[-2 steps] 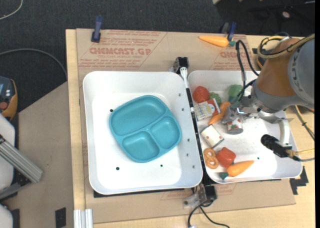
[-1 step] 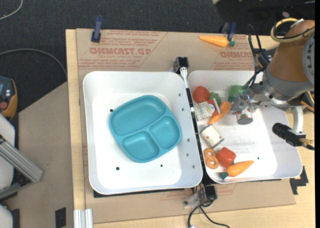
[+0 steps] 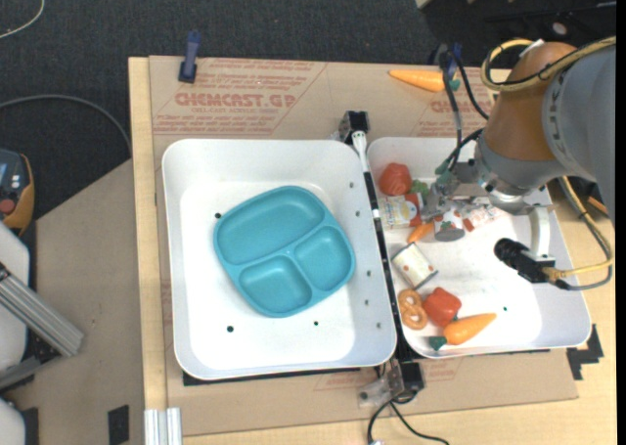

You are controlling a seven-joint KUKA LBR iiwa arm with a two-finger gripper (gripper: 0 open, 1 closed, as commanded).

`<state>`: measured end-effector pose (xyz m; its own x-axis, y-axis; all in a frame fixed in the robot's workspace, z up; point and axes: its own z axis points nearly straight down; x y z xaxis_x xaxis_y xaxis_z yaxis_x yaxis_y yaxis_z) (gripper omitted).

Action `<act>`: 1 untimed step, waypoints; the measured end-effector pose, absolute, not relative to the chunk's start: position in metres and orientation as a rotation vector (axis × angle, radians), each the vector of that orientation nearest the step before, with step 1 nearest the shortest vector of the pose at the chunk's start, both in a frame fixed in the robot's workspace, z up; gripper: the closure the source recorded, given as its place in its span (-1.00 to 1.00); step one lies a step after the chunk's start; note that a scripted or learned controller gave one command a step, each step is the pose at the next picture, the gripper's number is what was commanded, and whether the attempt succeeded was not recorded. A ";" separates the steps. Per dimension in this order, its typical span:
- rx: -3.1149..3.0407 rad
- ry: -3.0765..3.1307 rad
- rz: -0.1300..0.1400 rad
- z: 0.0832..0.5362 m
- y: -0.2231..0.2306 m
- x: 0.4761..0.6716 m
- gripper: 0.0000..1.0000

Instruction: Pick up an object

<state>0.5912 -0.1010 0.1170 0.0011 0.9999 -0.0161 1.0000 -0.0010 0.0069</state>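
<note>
Camera view shows the pincer (image 3: pixel 452 210) low in the right bin (image 3: pixel 567 321) among small toy foods (image 3: pixel 435 306), its state impossible to tell, so nothing looks picked up yet.

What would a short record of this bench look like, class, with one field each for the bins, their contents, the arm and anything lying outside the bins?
left bin: holds a blue divided plate
right bin: holds toy food, among them a red tomato, a carrot and a pretzel
arm: reaches in from the right, over the right bin
gripper: low among the toys at the bin's upper middle; grasp unclear
outside bins: an orange carrot on the board above the right bin
</note>
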 end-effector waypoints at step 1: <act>2.217 2.227 0.004 0.189 -0.040 0.545 1.00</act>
